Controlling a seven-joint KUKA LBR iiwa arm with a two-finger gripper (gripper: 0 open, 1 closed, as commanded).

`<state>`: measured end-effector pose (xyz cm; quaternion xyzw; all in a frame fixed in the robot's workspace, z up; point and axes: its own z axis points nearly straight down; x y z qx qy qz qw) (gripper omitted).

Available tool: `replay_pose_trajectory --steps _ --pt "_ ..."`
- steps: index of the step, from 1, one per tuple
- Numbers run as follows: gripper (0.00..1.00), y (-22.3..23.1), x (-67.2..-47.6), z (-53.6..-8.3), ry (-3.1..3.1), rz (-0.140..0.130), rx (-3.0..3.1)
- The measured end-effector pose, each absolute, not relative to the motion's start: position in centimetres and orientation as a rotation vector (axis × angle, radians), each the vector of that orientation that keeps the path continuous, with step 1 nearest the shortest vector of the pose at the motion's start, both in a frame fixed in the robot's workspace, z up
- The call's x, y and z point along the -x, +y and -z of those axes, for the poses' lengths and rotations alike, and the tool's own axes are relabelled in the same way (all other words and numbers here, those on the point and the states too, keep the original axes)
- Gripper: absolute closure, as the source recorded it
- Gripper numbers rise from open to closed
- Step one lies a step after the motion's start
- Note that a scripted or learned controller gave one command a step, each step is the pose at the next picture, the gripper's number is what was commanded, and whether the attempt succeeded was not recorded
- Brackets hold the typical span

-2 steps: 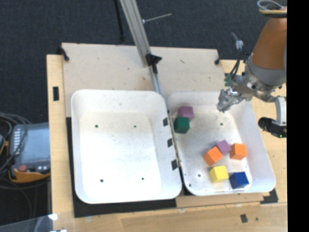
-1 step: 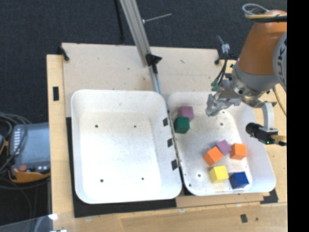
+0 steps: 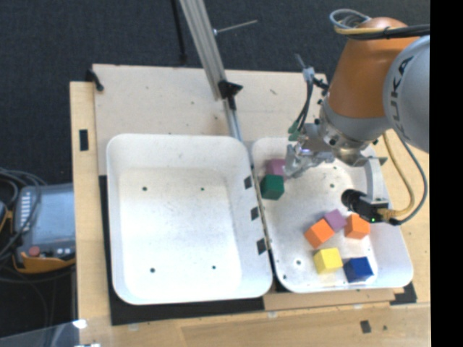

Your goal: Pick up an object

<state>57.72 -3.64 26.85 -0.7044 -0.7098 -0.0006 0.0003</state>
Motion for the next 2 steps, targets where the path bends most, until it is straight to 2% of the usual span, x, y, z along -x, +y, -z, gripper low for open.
replay_pose_trajectory --steps 2 --pt "1.00 6.8 -55.4 -23.3 -2.229 -0.001 2.211"
